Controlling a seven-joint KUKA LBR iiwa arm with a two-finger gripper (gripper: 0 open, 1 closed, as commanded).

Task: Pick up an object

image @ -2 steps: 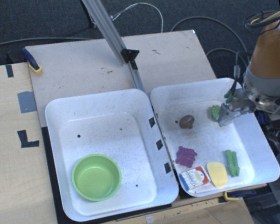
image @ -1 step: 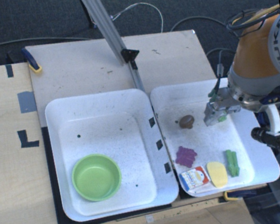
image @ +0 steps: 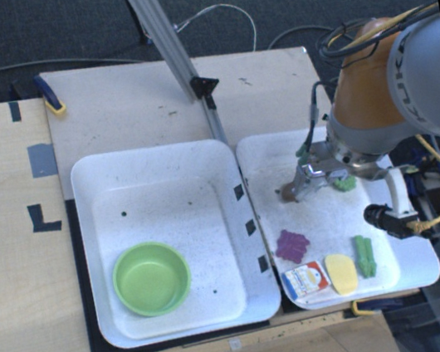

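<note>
The grey arm with its orange band (image: 374,93) reaches over the right shallow white bin (image: 256,164), its two-finger gripper (image: 300,189) low over the bin's far half; whether its hand is apart or together I cannot tell. The left bin (image: 87,186) holds a round green plastic bowl (image: 151,278). Near the right bin's front lie a purple lumpy toy (image: 292,245), a yellow oval block (image: 342,272), a green ridged piece (image: 364,256) and a white printed packet (image: 305,281). Judging by this, the reach is under way; next comes settling on one object.

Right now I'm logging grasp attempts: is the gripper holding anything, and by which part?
Cannot be told: the gripper is low in the right bin, its tips too blurred to show anything between them.
</note>
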